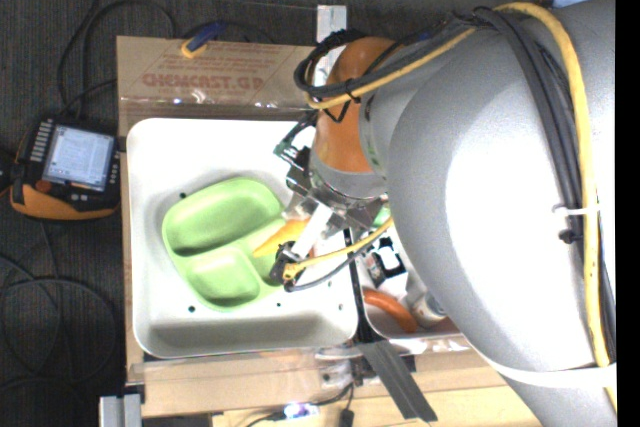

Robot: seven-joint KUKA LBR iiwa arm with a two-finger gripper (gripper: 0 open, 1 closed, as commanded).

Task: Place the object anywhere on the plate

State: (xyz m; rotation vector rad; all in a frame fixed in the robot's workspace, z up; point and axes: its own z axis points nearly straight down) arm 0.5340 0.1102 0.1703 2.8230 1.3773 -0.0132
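A light green divided plate (222,235) lies in the left white bin (160,325). My gripper (292,237) hangs at the plate's right rim, under the orange-banded wrist (340,140). A yellow object (272,239) shows right at the gripper's tip, over the edge of the plate. The wrist and cables hide whether it sits between the gripper's tips or lies on the plate.
The right bin (425,345) is mostly covered by the grey arm; an orange object (386,308) lies in its near left part beside a white thing. A teach pendant (68,165) rests on the floor left of the bench. Cardboard (200,75) lies behind the bins.
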